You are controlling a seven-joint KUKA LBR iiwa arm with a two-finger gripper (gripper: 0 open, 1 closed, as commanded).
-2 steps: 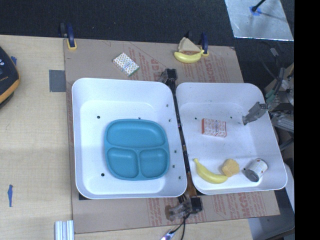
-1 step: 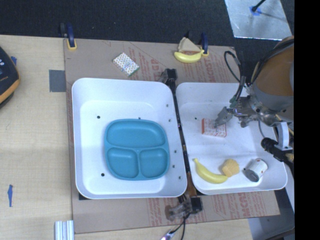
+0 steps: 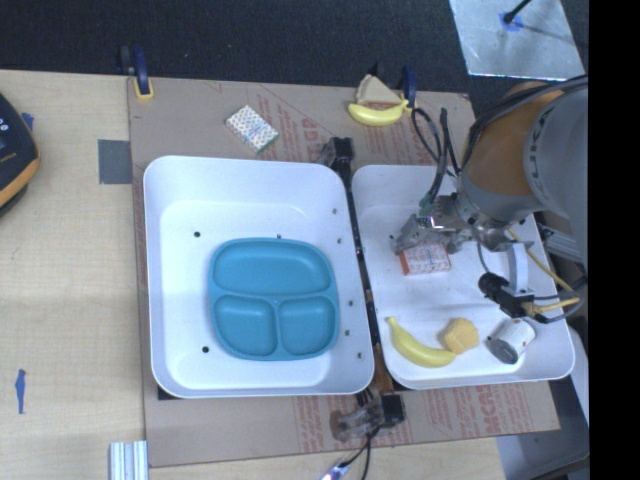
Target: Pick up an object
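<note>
Overhead, cardboard-covered wooden bench (image 3: 60,298) bears two white bins (image 3: 165,268); whether jaws (image 3: 425,233) are clenched: cannot tell.

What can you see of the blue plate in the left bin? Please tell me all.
The blue plate is a light blue tray with rounded corners; it looks like smooth plastic. It has three compartments: one wide at the far side, two smaller at the near side. All three look bare. It lies flat, right side up, on the floor of the left bin, about in the middle and apart from the walls. Nothing else touches it.
</note>
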